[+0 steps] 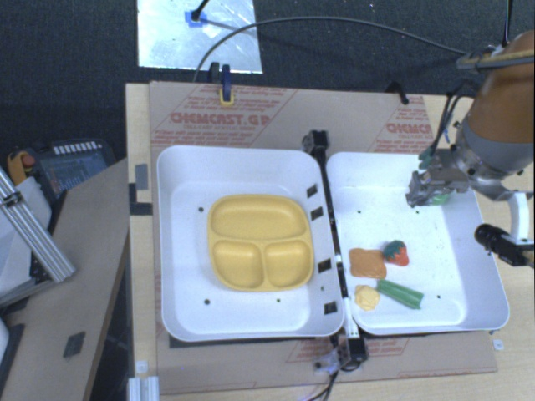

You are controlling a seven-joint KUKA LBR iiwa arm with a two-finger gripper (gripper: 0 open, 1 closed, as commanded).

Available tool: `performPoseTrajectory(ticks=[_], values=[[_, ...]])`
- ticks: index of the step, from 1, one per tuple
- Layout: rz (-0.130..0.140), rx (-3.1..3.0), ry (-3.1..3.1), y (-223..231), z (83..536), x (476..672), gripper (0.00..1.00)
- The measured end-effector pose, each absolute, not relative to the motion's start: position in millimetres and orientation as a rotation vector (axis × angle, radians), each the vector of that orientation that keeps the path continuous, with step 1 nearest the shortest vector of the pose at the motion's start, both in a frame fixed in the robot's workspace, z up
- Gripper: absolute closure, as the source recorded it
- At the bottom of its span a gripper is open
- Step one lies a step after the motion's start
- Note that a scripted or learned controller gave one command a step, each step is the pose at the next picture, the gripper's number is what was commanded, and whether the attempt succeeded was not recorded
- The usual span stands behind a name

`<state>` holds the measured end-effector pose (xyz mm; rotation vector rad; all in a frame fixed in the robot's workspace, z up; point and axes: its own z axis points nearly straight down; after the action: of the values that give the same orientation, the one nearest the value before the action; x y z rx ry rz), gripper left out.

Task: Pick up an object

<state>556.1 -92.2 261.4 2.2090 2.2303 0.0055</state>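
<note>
Starting at the left, I see one shallow white left bin [180, 249] holding one yellow plastic divided tray [258, 241] with three compartments, sitting flat near the bin's middle. If my pick went there, that wide, smooth tray looks too broad to pinch and would likely slip.

Moving across the divider, one shallow white right bin [468, 299] carries the small things, four by my count: one flat orange-brown toy slice [368, 263], one small pale yellow lump [365, 296] just below it, one red and green round toy piece [396, 253] just beside the slice, and one long green toy vegetable [399, 293] lying at a slant near the lump.

That cluster is my main worry. The pieces lie close together, so I judge a descent could nudge a neighbour or catch two at once. The slice lies flat and may offer no edge to grip.

At the far right, the gripper [428, 189] hangs over the bin's upper part, well apart from the cluster, with something green showing at its tip. I cannot tell how it is set.
</note>
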Motion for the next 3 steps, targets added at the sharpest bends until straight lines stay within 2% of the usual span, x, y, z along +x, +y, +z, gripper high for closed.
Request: performPoseTrajectory(ticks=[2, 3], values=[[0.006, 2.209, 2.232, 18, 262, 591.5, 1.0], [0.006, 2.21, 2.231, 65, 262, 615.6, 1.0]])
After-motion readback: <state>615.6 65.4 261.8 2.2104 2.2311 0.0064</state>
